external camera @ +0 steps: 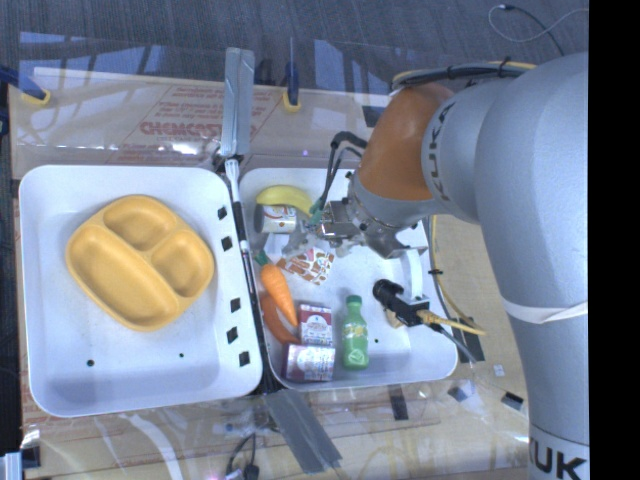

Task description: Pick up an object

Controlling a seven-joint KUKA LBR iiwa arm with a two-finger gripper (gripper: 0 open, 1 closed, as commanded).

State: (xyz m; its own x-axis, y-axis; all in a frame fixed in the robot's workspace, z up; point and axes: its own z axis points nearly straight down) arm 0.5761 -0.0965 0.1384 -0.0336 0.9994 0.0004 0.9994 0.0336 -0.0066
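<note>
In the right bin point(440, 363), the end effector point(318, 220) hovers beside a banana point(284, 199).

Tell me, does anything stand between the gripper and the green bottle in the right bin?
Nothing visible does. The gripper is in the right bin, and bare bin floor lies between it and the green bottle. The patterned packet is off to the side.

A large grey robot arm point(520, 218) fills the right side of the frame, reaching leftward toward the centre. An orange band point(400, 148) wraps it just above the wrist. Its gripper point(325, 223) points down and left, slightly above the frame's centre.
</note>
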